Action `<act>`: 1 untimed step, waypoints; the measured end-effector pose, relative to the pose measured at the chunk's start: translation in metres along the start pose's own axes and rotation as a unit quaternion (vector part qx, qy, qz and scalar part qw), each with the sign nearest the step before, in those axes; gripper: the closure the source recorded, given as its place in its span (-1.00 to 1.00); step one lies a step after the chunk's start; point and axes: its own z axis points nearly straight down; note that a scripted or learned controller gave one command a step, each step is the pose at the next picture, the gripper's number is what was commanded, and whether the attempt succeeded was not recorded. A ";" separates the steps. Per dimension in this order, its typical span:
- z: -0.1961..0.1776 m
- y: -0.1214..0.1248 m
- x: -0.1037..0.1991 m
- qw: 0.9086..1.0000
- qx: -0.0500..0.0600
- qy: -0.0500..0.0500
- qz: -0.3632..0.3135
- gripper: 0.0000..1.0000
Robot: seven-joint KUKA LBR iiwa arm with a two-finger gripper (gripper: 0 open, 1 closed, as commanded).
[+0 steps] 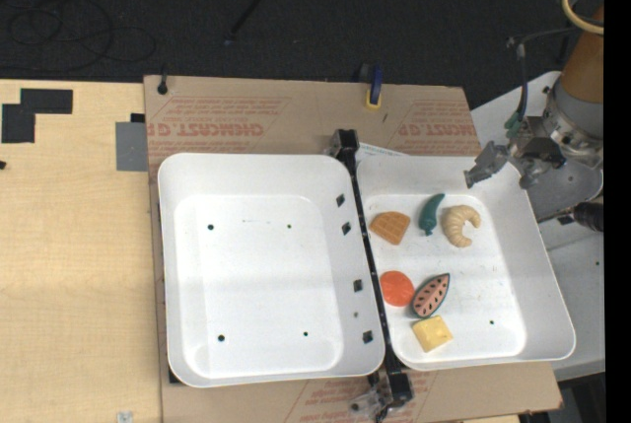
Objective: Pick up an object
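Note:
Several toy food pieces lie in the right bin [548, 285]: an orange waffle wedge [390, 227], a teal piece [432, 213], a beige croissant [460, 223], a red-orange disc [397, 288], a brown and red seeded oval [431, 294] and a yellow block [432, 333]. My gripper [506, 172] hovers over the bin's far right corner, up and to the right of the croissant. It is open, its two dark fingers spread with nothing between them.
The left bin [170, 265] sits beside the right one, and black clips [357, 285] run along the shared rim. Both bins rest on a cardboard sheet [256, 115] with a blue clamp [374, 86] at its far edge. The arm's orange band [584, 66] rises at the right.

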 end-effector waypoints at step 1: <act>0.105 -0.007 0.001 1.000 0.006 0.002 0.000 -1.00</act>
